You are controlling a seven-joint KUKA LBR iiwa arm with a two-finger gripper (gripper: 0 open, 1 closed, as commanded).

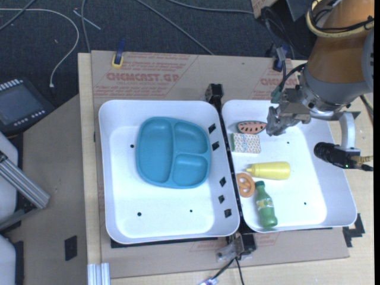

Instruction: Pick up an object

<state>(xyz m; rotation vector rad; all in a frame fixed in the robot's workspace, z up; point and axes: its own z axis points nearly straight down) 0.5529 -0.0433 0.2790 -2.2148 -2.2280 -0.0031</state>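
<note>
Watermelon slice point(250, 126) lies just beside your gripper point(276, 127), jaw state unclear; you're approaching, so next lower onto it.

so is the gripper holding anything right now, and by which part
Nothing shows between the fingers of the grey two-finger gripper; it hangs beside the flat red watermelon-slice toy in the white right bin.

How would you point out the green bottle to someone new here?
Look in the right-hand white bin, along its near-left side. The green plastic bottle lies there, below the yellow mustard bottle and beside the pretzel. It's the only green thing.
</note>
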